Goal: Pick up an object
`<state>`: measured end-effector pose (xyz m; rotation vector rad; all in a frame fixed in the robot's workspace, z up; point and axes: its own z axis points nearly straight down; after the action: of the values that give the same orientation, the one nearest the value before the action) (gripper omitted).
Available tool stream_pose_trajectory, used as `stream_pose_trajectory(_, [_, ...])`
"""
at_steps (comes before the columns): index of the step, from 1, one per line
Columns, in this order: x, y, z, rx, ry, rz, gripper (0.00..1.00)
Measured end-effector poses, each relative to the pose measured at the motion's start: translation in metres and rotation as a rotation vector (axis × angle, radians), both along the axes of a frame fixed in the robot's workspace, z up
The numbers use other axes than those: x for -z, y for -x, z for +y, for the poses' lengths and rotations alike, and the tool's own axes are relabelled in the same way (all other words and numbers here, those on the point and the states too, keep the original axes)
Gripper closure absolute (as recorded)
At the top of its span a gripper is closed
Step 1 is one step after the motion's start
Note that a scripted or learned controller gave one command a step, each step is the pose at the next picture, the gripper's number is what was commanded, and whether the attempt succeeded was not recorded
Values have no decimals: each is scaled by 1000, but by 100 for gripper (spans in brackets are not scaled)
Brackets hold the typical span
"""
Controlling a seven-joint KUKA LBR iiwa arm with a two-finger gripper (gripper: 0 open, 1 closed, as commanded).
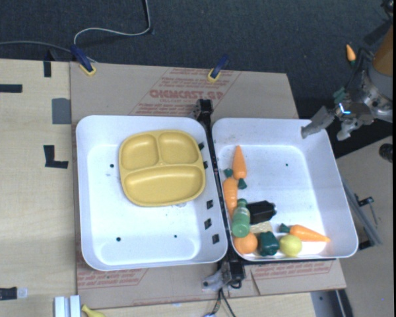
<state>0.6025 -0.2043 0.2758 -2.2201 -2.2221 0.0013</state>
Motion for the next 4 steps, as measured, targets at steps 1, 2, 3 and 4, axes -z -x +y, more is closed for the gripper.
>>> stream_pose_trajectory(1, [126,97,57,0,-2,5,0])
stream_pose_trajectory(2, [190,84,98,2,2,-3,0])
stream_pose_trajectory(3, [179,82,98,2,4,-10,100])
stream_pose_trajectory(4, [57,118,122,0,0,-1,100])
